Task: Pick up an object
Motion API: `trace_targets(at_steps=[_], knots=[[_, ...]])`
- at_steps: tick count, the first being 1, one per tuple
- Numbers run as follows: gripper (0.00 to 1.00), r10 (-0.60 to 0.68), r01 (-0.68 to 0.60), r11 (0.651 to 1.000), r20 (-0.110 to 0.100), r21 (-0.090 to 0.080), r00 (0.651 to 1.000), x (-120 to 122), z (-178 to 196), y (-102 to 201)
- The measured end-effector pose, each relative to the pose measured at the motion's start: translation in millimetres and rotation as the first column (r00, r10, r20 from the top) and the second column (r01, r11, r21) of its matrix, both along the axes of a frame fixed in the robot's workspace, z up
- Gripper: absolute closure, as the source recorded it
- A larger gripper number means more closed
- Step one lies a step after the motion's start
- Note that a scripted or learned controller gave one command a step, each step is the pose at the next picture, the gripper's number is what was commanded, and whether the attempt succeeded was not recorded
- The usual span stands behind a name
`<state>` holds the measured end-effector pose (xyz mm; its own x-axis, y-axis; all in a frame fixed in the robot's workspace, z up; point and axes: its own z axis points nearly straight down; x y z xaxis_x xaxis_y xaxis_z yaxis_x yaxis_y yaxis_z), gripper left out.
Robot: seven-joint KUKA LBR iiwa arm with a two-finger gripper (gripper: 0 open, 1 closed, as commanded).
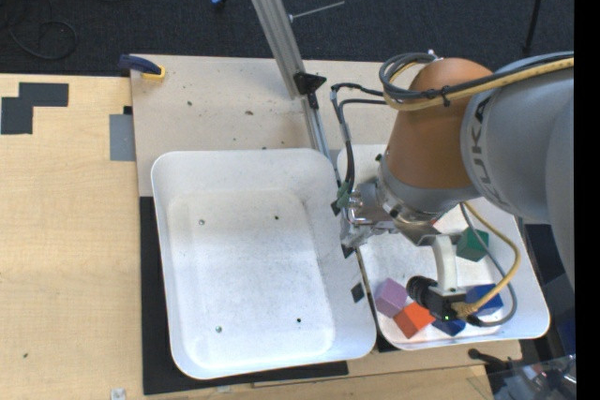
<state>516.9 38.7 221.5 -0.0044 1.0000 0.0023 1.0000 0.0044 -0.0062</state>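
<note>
Over the white bin [536, 318], my arm [487, 145] bends down from the right, and my gripper [357, 244] hangs at the seam with the second bin [187, 183]. Honestly can't tell if my jaws are clenched or released. There are four blocks beside them, one of each: green block [472, 245], blue block [485, 299], purple block [392, 297] closest, and orange block [411, 320].

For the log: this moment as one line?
arm over right bin | in bin: purple block, orange block, green block, blue block
</note>
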Motion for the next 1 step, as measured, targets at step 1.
trace_targets(at_steps=[1], knots=[[1.00,0.000,0.000,1.000,0.004,-0.002,1.000,8.6,11.8,51.8]])
